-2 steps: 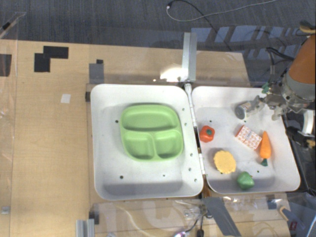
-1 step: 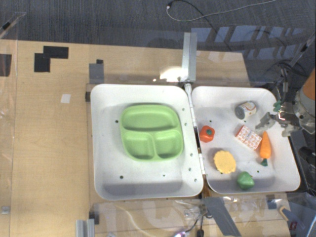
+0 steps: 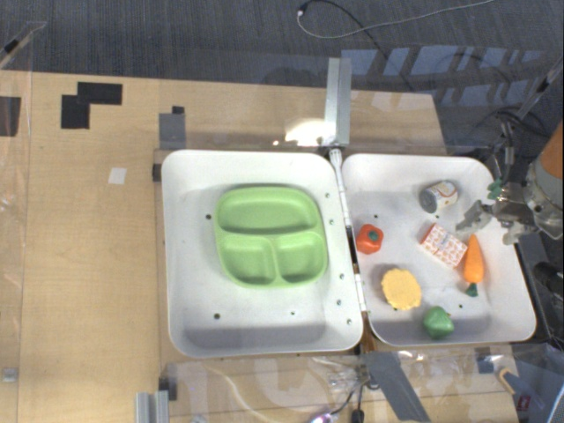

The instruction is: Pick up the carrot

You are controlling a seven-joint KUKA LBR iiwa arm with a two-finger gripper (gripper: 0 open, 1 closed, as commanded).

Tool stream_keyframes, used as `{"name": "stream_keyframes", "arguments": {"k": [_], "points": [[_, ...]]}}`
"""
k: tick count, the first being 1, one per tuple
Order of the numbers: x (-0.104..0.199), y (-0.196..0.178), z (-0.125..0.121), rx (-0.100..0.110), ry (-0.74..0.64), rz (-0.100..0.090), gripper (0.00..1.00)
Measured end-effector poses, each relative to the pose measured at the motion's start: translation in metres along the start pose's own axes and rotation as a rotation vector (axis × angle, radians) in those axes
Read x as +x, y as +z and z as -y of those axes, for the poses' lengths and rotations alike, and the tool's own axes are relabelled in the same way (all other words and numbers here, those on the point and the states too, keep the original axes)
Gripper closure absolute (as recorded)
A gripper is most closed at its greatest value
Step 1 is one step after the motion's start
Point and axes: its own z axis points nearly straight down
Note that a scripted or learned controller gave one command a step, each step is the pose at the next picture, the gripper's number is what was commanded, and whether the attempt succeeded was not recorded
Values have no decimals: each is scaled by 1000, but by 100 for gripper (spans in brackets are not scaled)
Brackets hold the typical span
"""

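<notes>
Camera view: gripper [image 3: 490,211] (spread apart) hovers just above the carrot [image 3: 474,262], arm reaching from right.

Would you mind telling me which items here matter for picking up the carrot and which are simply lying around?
For the job:
carrot, near the right bin's right wall
gripper, just above it

Lying about:
green divided tray
tomato
yellow disc
green vegetable
patterned box
grey can
</notes>
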Motion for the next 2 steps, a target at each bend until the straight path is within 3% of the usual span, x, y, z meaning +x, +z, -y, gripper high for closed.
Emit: {"name": "stream_keyframes", "arguments": {"k": [1, 2], "points": [[14, -23, -68, -1, 16, 0, 0], [52, -73, -61, -1, 80, 0, 0]]}}
